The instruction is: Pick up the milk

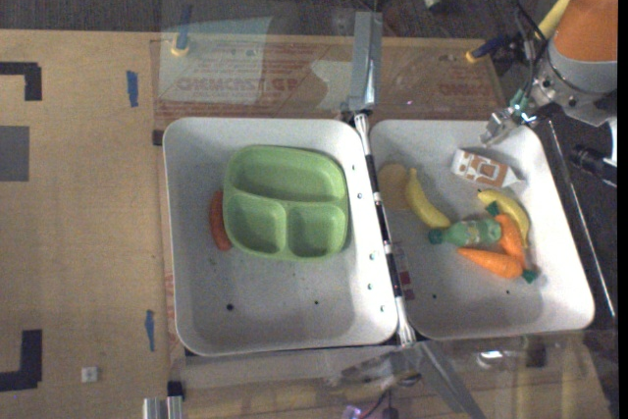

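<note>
- Toward the back right corner of the right bin (564,304) lies the milk (483,168), a small white carton with orange-brown markings, flat on the bin floor.
- Its long axis runs on a slant, from upper left down to lower right across the view; which end is the top is too small to make out.
- Just above the milk, the gripper (502,125) hangs over the bin's back rim, not touching the carton; nothing sits between its tips, and whether they are spread or closed cannot be told.
- Behind the gripper, the arm (587,34), grey with an orange band, reaches in from the upper right corner.
- Also inside the right bin, left of the milk, a yellow banana (423,201) curves downward, with a pale round piece (392,183) touching its left side.
- Below the milk sits a cluster: a green bottle (465,234) lying on its side, a second banana (508,208) at its right, and two orange carrots (496,258) against them.
- Across the divider, the left bin (201,309) holds a green tray (287,201) with three compartments, resting in the bin's upper half.
- Beside the tray's left edge, partly tucked under it, lies an orange-red object (218,223).
- Both bins sit side by side on a wooden bench (78,231) marked with black and blue tape.
</note>
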Controlling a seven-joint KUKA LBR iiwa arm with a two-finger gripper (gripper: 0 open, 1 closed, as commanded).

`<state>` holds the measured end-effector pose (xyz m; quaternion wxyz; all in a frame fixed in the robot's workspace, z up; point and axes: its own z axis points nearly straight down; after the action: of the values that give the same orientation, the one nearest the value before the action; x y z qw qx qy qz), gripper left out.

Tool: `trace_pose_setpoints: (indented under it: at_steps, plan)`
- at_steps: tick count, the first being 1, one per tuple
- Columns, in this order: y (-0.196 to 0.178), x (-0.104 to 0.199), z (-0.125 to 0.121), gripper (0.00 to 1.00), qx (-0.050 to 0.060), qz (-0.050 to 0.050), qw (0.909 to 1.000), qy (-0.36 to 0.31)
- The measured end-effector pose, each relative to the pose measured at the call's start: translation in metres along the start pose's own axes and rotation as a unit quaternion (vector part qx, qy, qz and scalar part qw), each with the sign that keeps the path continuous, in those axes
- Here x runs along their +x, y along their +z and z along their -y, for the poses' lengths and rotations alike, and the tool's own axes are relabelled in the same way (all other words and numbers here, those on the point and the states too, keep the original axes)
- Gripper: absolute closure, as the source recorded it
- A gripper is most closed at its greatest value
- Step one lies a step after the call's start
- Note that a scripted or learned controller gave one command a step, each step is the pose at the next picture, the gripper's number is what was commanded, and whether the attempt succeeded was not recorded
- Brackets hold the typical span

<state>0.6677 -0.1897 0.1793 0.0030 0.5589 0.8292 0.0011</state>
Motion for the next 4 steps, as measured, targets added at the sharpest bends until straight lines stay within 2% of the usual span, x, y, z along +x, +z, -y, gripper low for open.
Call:
trace_pose_setpoints:
  at_steps: [1, 2, 3, 4]
  plan:
    - [0.0, 0.0, 0.0, 0.0, 0.0, 0.0, 1.0, 0.0]
    - [0.087, -0.018, 0.007, 0.0, 0.004, -0.006, 0.9996, -0.028]
    - [0.074, -0.02, 0.004, 1.0, -0.004, 0.001, 0.9996, -0.029]
    - [-0.003, 0.036, -0.008, 1.0, 0.0, 0.0, 0.9997, -0.026]
